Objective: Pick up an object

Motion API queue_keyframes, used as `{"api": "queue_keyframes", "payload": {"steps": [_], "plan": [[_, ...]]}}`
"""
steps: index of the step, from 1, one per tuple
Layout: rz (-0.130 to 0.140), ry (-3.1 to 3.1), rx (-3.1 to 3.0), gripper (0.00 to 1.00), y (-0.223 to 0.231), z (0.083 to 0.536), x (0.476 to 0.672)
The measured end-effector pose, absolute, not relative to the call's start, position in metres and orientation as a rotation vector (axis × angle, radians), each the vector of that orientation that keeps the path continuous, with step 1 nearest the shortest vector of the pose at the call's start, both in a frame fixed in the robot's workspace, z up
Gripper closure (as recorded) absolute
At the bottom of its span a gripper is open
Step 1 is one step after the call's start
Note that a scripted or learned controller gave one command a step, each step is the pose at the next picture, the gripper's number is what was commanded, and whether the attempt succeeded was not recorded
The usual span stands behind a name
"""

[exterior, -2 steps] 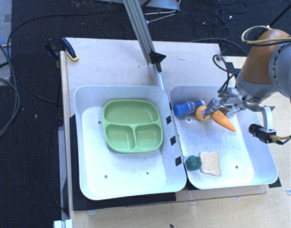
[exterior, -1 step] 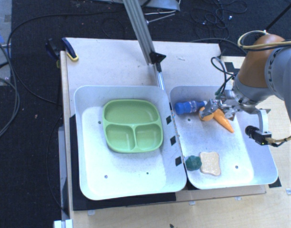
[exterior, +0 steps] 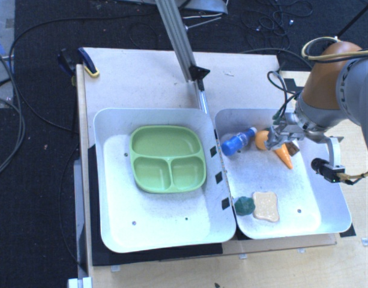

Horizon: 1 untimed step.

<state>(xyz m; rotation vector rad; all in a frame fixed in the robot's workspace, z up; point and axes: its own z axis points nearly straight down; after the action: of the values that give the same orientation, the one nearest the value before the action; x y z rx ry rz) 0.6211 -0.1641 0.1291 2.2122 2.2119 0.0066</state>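
End effector (exterior: 281, 138) low over carrot (exterior: 284, 155) at right bin's (exterior: 328, 221) upper middle, presumably lining up a grab. Finger state impossible to tell. Blue bottle (exterior: 236, 141) just left.

Light is even and fairly bright over the desk (exterior: 141, 71), with no single strong source to pick out. The two white bins read pale and slightly bluish; the left bin (exterior: 111, 221) and the right bin (exterior: 328, 215) show a soft sheen along their raised rims but no hard glare. Shadows are faint and short: a thin dark line under the green tray (exterior: 168, 158) on its near side, and a soft patch beneath the arm (exterior: 334, 89). The floor (exterior: 33, 131) around the desk falls to near black, with cables barely separated from it. Focus is moderate throughout; small items look soft and grainy. Straight edges stay straight toward the frame's borders.
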Motion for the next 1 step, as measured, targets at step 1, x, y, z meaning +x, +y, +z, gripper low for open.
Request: {"api": "queue_keyframes", "payload": {"steps": [1], "plan": [[0.005, 2.221, 2.215, 1.0, -0.158, 0.174, 0.6223]]}}
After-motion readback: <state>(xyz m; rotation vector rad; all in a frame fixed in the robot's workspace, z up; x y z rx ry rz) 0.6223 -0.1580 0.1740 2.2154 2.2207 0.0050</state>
